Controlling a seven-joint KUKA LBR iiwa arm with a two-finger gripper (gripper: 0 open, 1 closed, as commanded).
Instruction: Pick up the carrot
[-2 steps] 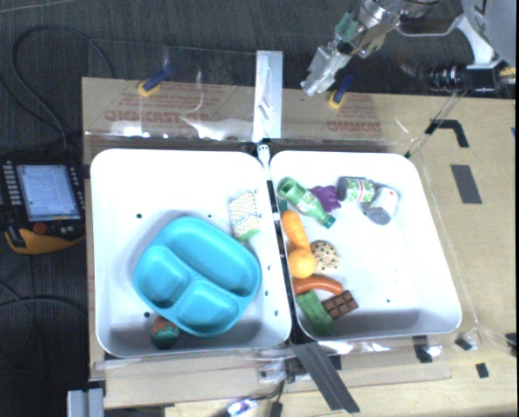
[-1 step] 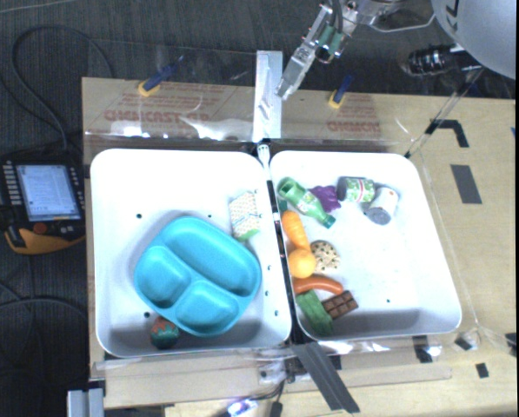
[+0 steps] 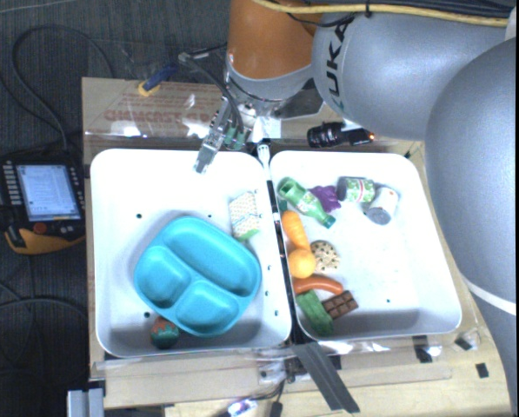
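Observation:
The carrot (image 3: 295, 230) is a short orange cone lying along the left wall of the right bin (image 3: 415, 259), just below a green bottle (image 3: 304, 200). My gripper (image 3: 209, 152) hangs over the far edge of the left bin (image 3: 111, 233), well to the left of the carrot and farther back. Nothing hangs beneath it. The big grey arm with its orange band covers the top right of the view.
An orange ball (image 3: 301, 263), a red sausage (image 3: 316, 285), a cookie (image 3: 325, 253), a chocolate bar (image 3: 339, 304), a purple toy (image 3: 329, 196) and two cans (image 3: 368, 196) crowd the right bin. The left bin holds a blue divided plate (image 3: 198, 273), a pale packet (image 3: 244, 215) and a strawberry (image 3: 163, 331).

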